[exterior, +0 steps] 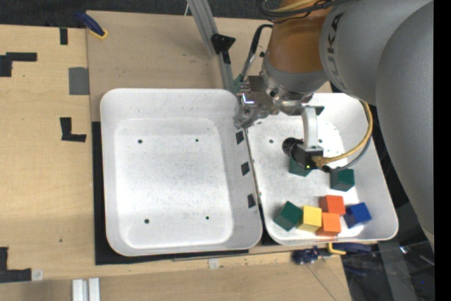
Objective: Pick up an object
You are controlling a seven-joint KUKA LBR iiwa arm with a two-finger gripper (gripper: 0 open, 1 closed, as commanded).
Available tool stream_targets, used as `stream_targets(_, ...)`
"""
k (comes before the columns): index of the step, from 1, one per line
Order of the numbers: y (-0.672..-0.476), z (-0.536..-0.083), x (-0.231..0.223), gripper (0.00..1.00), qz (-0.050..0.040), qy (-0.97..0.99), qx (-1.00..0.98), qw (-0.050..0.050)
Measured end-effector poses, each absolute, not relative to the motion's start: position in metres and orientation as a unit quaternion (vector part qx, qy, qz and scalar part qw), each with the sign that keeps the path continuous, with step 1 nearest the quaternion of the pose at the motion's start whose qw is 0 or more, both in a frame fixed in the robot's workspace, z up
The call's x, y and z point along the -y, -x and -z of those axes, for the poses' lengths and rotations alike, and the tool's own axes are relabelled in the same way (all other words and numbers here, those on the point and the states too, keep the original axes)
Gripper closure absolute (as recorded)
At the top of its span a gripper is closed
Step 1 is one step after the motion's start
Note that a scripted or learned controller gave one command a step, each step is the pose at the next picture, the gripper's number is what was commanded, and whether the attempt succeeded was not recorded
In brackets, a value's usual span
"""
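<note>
The pincer (242, 116) hangs at the far left corner of the right bin (273, 151), over the wall it shares with the left bin (169, 166). The wrist of the arm (402, 67) hides its tip, so whether it is wide or narrow cannot be told, and nothing can be seen held in it.

The candidates all lie in the right bin, on the arm's side of the pincer and nearer the front edge of the worktop (42, 187). Closest to the pincer is a green cube (299, 168), partly hidden. A second green cube (343, 180) sits a little further out, on its own. Well apart from the pincer, against the near wall, is a tight cluster: a dark green cube (287, 215), a yellow cube (311, 216), an upper orange cube (332, 204), a lower orange cube (330, 223) and a blue cube (358, 213).

These look like small, light, rigid blocks with flat faces, probably wood or foam. They should stand a firm squeeze without damage, though smooth painted sides may slip if caught on a corner. The best hold is across two opposite flat faces, square on. The second green cube seems the easiest pick, since it has free space on its sides. The clustered cubes touch one another, which leaves little room to get around any one of them.
</note>
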State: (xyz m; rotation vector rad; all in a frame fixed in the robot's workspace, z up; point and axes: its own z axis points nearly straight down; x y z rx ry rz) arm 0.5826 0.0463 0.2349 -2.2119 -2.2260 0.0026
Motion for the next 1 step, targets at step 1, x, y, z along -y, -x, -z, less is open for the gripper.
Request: stream_targets(1, -0.5672, -0.2421, -0.0955, 1.00, -0.0002, 0.704, 0.710, 0.002)
